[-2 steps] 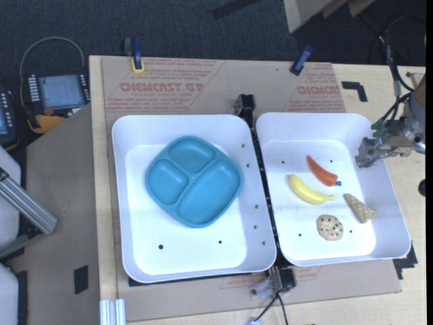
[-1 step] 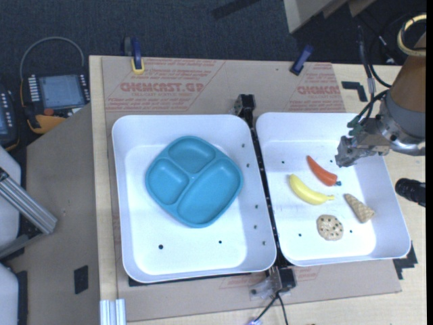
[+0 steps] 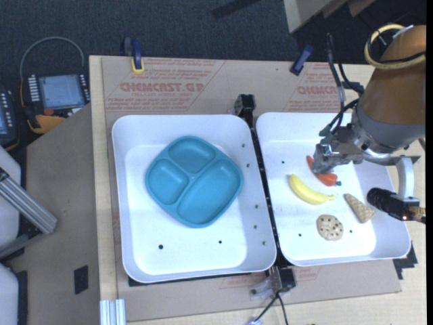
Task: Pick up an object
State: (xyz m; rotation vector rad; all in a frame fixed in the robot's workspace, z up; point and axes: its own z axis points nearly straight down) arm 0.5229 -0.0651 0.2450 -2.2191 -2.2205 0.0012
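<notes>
In the right bin [image 3: 298, 249] lie a yellow banana [image 3: 308, 190], a round brown cookie [image 3: 329, 227], a tan wedge-shaped slice [image 3: 359, 207] and a red-orange object [image 3: 323, 175]. My gripper [image 3: 327, 162] hangs low over the red-orange object, right above its upper part, and covers some of it. The arm comes in from the right with its orange band at the top right.
The left bin [image 3: 135, 249] holds a blue divided plate [image 3: 194, 180]. A black clamp [image 3: 244, 104] sits between the bins at the back. A black fitting [image 3: 385, 200] pokes in at the right bin's right rim.
</notes>
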